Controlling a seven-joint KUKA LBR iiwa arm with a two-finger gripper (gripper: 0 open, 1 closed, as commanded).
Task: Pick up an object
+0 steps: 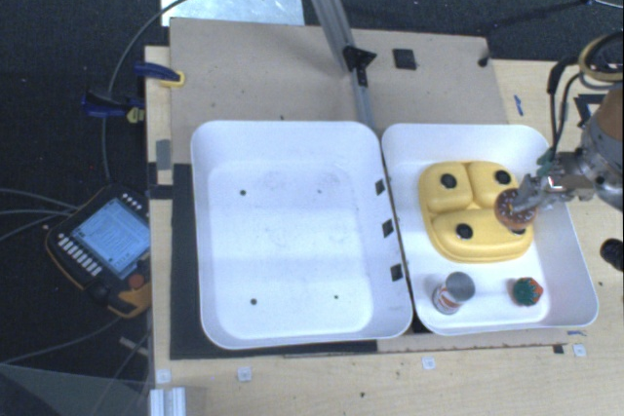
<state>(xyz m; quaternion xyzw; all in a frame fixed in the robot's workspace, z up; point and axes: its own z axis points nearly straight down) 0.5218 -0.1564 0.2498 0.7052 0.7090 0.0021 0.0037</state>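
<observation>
Counting four objects (475, 209), two bins (283, 229).

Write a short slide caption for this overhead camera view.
Robot gripper reaching over a yellow toy in the right bin.

The arm (606, 136) is reaching in from the right edge of the frame, its grey wrist sitting at middle right. The gripper (515, 207) is pointing down and leftward, hanging right of the frame's centre, with its tip blurred against what lies beneath it.
</observation>
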